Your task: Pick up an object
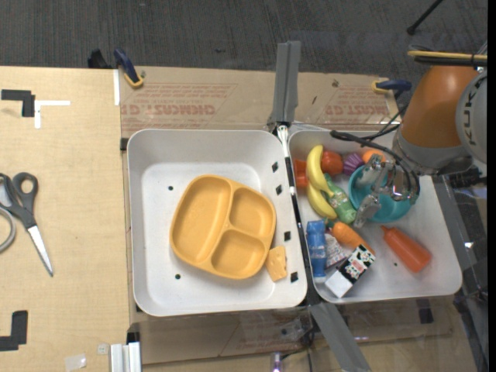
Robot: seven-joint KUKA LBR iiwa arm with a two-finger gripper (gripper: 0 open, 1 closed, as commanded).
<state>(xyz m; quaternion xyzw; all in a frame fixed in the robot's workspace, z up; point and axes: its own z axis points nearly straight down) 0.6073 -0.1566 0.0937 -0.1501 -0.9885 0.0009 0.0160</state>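
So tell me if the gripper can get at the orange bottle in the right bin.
Probably yes. The orange bottle lies alone on bare bin floor, nothing on top of it, and the gripper hangs over the teal bowl just beside it.

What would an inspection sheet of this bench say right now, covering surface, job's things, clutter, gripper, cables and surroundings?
Surface: two white bins; left bin, right bin.
Job's things: in the right bin, banana, teal bowl, orange bottle, blue packet, cow-print carton.
Clutter: orange divided plate and cheese-like wedge in left bin.
Gripper: gripper low over the teal bowl.
Cables: black cable near the arm.
Surroundings: scissors on the bench at left.
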